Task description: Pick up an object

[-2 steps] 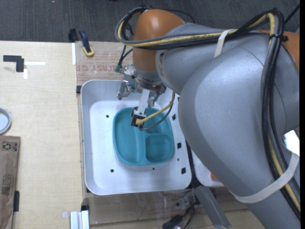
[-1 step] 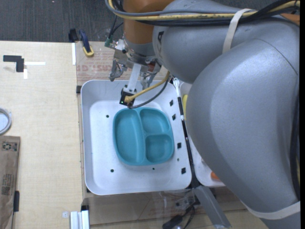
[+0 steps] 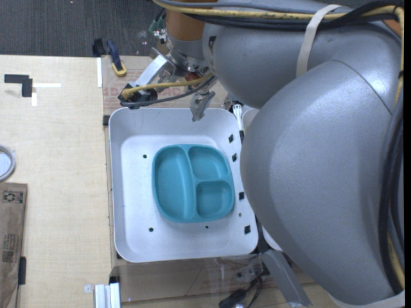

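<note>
From where I stand, the left white bin (image 3: pixel 128 191) sits in plain sight, and in the middle of its floor lies a teal divided plate (image 3: pixel 192 183), flat and right way up. It has one long compartment down its left side and two smaller ones on its right, the nearer of these roughly square. The plate touches none of the bin's walls, and bare white floor shows all round it.

The gripper (image 3: pixel 199 108) hangs over the far rim of that bin, a little right of the rim's middle, well apart from the plate and with nothing between its fingers that I can make out. One grey fingertip (image 3: pixel 198 113) points down toward the bin's far wall; whether the jaws stand wide or narrow I cannot tell, since the tips overlap from this angle. Above it rises the arm's orange band (image 3: pixel 186 15), and yellow and black cables (image 3: pixel 160 88) loop out to the left of the wrist.

The bulk of the grey arm (image 3: pixel 321 140) fills the right side and covers most of the right bin (image 3: pixel 252 115) (a sliver of its white rim peeks out just beside the left bin's far right corner).

Left of the bins is the pale wooden bench (image 3: pixel 51 140), bearing a brown paper bag (image 3: pixel 11 223) at the near left edge.
</note>
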You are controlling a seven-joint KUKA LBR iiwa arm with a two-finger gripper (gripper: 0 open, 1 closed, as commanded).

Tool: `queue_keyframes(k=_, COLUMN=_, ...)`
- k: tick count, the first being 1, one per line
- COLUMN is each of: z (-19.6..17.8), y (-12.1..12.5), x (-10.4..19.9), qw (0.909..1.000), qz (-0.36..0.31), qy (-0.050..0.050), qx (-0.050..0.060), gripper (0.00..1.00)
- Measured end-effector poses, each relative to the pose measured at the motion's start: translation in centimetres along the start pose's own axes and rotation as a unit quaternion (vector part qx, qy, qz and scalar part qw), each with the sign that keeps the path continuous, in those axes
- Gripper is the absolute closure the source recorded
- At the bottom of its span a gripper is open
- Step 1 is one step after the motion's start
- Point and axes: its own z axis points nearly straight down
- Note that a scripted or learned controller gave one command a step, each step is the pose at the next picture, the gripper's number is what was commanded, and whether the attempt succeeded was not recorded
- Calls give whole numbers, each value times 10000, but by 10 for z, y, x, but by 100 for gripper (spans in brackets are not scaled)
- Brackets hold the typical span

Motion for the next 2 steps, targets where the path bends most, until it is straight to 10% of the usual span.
queue_keyframes(k=1, z=149, y=-29, x=-33, qw=9997, qz=252, qy=-20, qx=5, gripper=0)
queue_keyframes(k=2, z=140, y=-25, x=-35, qw=9996, qz=294, qy=-25, qx=8, gripper=100)
